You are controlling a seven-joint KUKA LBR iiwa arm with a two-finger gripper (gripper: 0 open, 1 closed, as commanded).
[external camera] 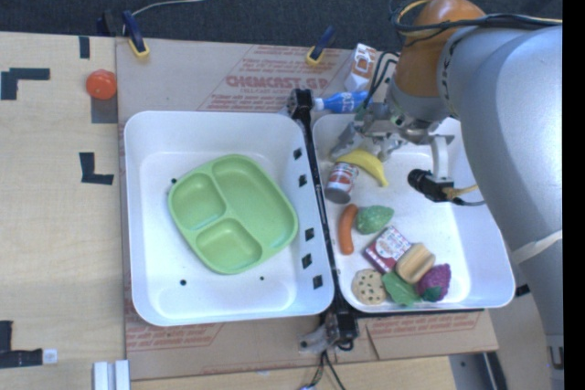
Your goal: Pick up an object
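Reaching into the right bin (484, 283) | your gripper (370, 134) hovers, fingers apart, holding nothing | banana (363, 165) just below them, can (340, 182) beside | next: descend squarely, then close.

The end effector (370, 134) hangs low in the right bin (484, 242), just above the banana (366, 164); a green tray (233, 212) fills the left bin (146, 224).
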